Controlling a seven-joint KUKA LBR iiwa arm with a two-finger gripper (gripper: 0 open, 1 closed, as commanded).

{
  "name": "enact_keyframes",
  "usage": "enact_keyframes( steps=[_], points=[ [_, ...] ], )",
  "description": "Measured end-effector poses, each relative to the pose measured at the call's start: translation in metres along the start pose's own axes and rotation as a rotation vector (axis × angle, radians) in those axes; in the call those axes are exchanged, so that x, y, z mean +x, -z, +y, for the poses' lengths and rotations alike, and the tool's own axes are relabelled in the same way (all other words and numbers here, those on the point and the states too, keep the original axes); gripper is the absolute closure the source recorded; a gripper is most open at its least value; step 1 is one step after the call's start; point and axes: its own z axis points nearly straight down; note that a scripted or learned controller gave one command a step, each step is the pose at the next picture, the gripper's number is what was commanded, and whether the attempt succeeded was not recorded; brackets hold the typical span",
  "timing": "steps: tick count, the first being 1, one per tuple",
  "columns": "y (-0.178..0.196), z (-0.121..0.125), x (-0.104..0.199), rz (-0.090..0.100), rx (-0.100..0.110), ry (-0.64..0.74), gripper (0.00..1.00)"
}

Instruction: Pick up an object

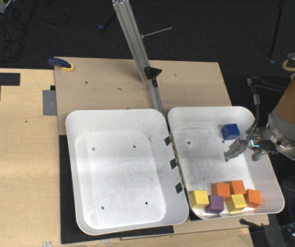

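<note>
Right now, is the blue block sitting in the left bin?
No, the blue block lies in the right bin, near its far edge, apart from the cluster of orange, yellow and purple blocks at the near edge.

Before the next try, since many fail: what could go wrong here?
The claw hangs over bare floor of the right bin, beside the blue block, so closing there may catch nothing. The other blocks sit packed together at the near wall, so the claw may push neighbours or jam against the wall.
</note>
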Motion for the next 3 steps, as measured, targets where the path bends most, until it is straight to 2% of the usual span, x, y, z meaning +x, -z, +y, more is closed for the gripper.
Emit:
enact_keyframes(
  steps=[1, 2, 3],
  points=[
    [0.002, 0.001, -0.001, -0.001, -0.005, -0.003, 0.00],
    [-0.046, -0.006, 0.006, 0.000, 0.000, -0.001, 0.00],
    [-0.106, 0.001, 0.009, 0.001, 0.002, -0.002, 0.00]
  ],
)
